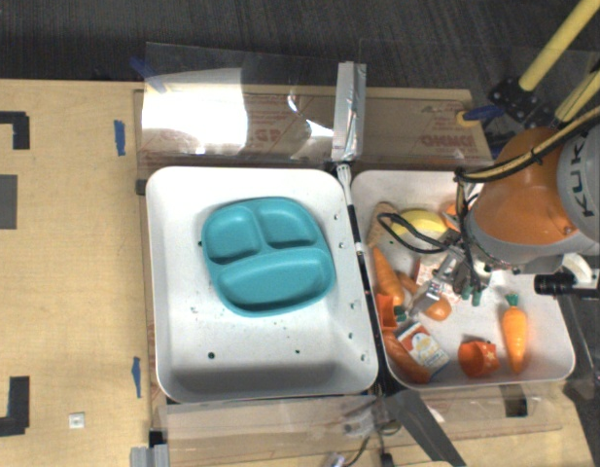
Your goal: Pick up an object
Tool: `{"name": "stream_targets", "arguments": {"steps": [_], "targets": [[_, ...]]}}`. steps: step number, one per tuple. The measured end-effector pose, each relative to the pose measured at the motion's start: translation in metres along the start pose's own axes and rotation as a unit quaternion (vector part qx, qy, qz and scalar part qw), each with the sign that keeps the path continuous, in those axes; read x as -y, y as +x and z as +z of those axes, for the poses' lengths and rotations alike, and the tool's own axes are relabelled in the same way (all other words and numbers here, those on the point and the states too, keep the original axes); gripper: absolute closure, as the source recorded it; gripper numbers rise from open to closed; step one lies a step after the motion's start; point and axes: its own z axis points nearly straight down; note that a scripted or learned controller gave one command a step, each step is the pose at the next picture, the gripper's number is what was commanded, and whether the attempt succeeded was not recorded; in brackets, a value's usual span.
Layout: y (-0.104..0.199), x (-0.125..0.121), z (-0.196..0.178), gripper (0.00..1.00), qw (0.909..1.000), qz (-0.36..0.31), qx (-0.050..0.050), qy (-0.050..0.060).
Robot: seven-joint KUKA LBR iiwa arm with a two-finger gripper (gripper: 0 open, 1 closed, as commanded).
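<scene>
While the gripper [443, 286] hangs low over the right bin [552, 366], the step in hand looks like the closing-in on a pick, and the likeliest target is the small orange piece [437, 308] lying just below its tip. Whether the claw is spread or pressed together I cannot tell — its metal parts blur into the clutter beneath, and nothing shows clearly as pinched.

To do this well, the gripper should come straight down over that piece and centre on it before it closes, since neighbours crowd in: a long carrot [385, 276] lies near on the bin's left side and a small printed carton [424, 347] sits just below. A skewed descent would probably nudge the piece away or catch two things at once. The lift should be slow enough to show whether anything comes up.

The piece itself is rounded, orange-red and glossy, like toy plastic food; it looks light and smooth, so it may slip from a shallow pinch. It rests on the bin's white floor, near the middle, well apart from the teal plate [268, 254] in the left bin [178, 358].
</scene>
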Motion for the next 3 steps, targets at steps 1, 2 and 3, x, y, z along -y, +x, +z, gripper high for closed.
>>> {"name": "stream_targets", "arguments": {"steps": [1,2,3], "targets": [[-0.003,0.000,0.002,0.00,0.9983,0.058,-0.003,0.001],[0.007,0.007,0.001,0.00,0.9869,0.161,-0.001,0.001],[0.004,0.006,-0.012,1.00,0.9869,0.161,0.003,0.000]]}}
